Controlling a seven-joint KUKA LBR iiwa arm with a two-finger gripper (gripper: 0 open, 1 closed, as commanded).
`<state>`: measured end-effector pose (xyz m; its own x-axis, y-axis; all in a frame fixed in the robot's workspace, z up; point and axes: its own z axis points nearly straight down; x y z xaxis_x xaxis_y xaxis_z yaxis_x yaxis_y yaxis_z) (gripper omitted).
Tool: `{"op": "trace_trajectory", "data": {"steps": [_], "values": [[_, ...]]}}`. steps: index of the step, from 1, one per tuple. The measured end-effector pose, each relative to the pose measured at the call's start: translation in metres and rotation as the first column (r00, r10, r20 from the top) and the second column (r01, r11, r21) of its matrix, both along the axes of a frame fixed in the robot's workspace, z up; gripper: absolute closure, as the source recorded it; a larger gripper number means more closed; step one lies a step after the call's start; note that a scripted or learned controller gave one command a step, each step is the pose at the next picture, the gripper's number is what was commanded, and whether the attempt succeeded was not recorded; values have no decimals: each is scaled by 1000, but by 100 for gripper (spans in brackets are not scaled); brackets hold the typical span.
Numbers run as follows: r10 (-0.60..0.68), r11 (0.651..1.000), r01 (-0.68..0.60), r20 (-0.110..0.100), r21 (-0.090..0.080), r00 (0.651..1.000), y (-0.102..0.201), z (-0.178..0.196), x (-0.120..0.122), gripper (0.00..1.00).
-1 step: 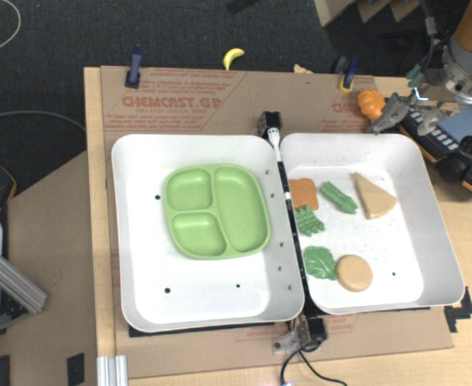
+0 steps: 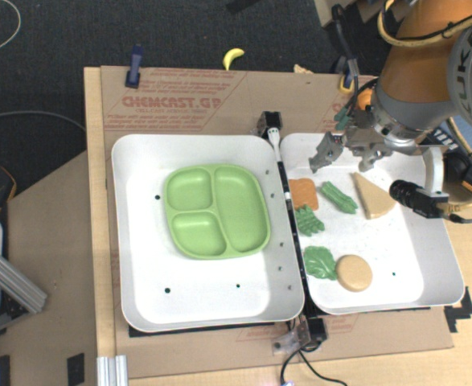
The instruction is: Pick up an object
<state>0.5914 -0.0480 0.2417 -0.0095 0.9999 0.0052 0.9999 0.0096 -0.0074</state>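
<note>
The right bin (image 2: 428, 284) holds several toy foods: an orange slab (image 2: 303, 192), a green pod (image 2: 338, 197), a tan wedge (image 2: 372, 198), two leafy green pieces (image 2: 309, 220) (image 2: 319, 261) and a round tan bun (image 2: 354, 273). My gripper (image 2: 348, 155) hangs over the bin's far end, above and just beyond the green pod and the wedge. It is open, its two fingers spread wide with nothing between them. The arm's orange band (image 2: 428, 30) rises at the upper right.
A green divided plate (image 2: 217, 210) lies in the left bin (image 2: 139, 280). Black clips (image 2: 269, 124) sit on the rim between the bins. A black cylinder (image 2: 412, 196) juts from the arm over the right bin. Cardboard (image 2: 179, 95) lies under both bins.
</note>
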Motion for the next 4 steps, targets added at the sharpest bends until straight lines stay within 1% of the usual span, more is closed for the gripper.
{"op": "trace_trajectory", "data": {"steps": [1,2,3,4], "values": [[-2,1000,2,1,-1,1000,66,-14,-45,0],[-4,1000,4,11,-3,1000,123,56,-94,0],[-9,1000,9,10,-4,1000,121,64,-92,100],[-4,1000,4,24,0,1000,144,197,-112,100]]}}
